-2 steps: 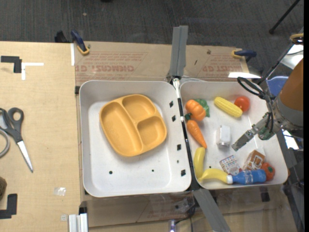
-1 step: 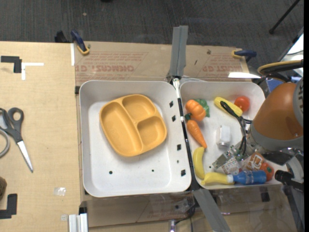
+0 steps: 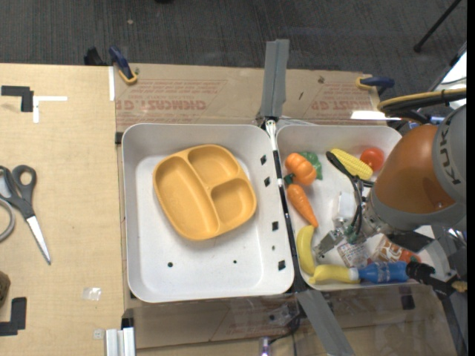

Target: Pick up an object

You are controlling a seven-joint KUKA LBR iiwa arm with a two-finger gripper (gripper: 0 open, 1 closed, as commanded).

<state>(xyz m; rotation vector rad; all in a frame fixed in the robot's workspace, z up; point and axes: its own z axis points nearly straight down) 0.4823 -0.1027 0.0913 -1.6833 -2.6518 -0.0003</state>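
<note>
Orange banding marks the wrist of the arm (image 3: 415,173), which reaches in over the right-hand bin (image 3: 326,133) so that the gripper (image 3: 334,241) hangs low among the toy food heaped there. Its metal fingers point down and toward the divider, and a narrow gap seems to show between their tips, so the jaws look slightly parted with nothing caught between them; no object is held as yet. Just beyond the fingertips, on the divider side, lies a yellow banana (image 3: 305,248), curved along the bin wall and the nearest likely target. Farther off on that side rests a carrot (image 3: 302,202), and beyond it a small orange pumpkin-like piece (image 3: 300,167) with green leaf. Behind the jaws, toward the far wall, an ear of corn (image 3: 351,163) leans by a red tomato (image 3: 372,157). Beneath and behind the wrist sits a crumpled wrapper (image 3: 352,253), a yellow-and-blue bottle-like item (image 3: 360,274) along the near wall. Well apart, across the divider, a yellow divided plate (image 3: 204,191) lies alone in the left bin (image 3: 141,221), probably left as the place for drops.
</note>
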